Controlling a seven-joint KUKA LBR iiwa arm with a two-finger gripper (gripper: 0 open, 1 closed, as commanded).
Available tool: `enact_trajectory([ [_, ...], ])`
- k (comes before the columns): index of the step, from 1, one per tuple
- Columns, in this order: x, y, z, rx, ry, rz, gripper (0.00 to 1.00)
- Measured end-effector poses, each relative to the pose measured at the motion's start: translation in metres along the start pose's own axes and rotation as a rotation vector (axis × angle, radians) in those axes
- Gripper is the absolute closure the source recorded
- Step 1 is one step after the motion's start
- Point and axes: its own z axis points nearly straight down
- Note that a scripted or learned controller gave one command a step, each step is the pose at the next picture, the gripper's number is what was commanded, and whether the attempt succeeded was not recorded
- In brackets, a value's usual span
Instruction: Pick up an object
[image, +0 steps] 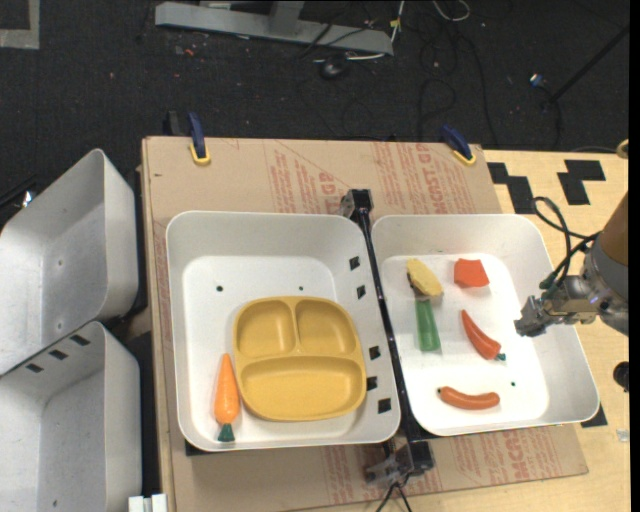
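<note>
The right bin (530, 395) holds a yellow corn piece (424, 277), a green stick-shaped item (428, 325), an orange-red block (471, 273), a red chili pepper (480, 335) and an orange-red sausage (468, 398). My gripper (532, 321) hangs over the right side of this bin, just right of the chili pepper and apart from it. I see nothing held at its tip. In the left bin (190, 250) lie a yellow divided plate (298, 358) and a carrot (227, 392) beside the plate's left edge.
The two bins sit side by side on a cardboard-covered bench (300, 170), with a black divider (375, 300) between them. Two white tubs (60, 300) stand off the bench at the left. Cables trail at the arm on the right.
</note>
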Motion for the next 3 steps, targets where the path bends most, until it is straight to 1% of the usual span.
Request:
enact_trajectory([
  [1,0.000,0.001,-0.014,0.002,0.000,0.001,1.00],
  [2,0.062,0.006,-0.012,0.006,0.005,-0.004,1.00],
  [3,0.122,0.016,-0.021,0.004,0.004,-0.005,1.00],
])
